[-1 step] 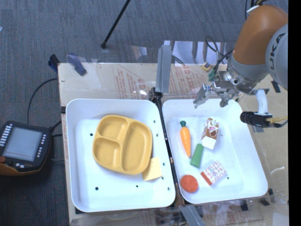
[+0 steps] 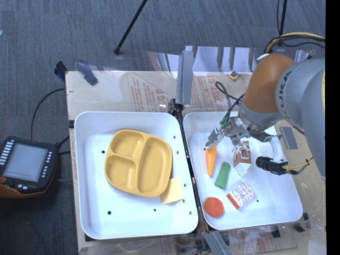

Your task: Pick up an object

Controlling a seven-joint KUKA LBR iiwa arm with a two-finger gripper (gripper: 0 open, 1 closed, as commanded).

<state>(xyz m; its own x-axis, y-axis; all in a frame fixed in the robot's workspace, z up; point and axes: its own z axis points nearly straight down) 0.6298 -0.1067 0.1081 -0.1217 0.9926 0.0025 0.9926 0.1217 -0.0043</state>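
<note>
Near the right bin's (image 2: 297, 209) front edge I count one red disc (image 2: 214, 207), one packet (image 2: 241, 194), one green piece (image 2: 222, 175) and one carrot (image 2: 211, 160), and my gripper (image 2: 223, 133) is above the carrot, whether open or closed I cannot tell.

My arm (image 2: 297, 94) grey, orange band. Both bins (image 2: 85, 142) white. Divided plate (image 2: 139, 162) yellow, wedge (image 2: 172, 191) paler yellow. Carrot (image 2: 211, 160) orange, stick (image 2: 222, 175) green, disc (image 2: 214, 207) red-orange, packets (image 2: 242, 195) red-and-white print.

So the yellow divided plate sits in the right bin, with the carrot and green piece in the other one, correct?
Not quite. The camera view shows the yellow divided plate in the left bin. The carrot and green piece lie in the other one, the right bin.
</note>
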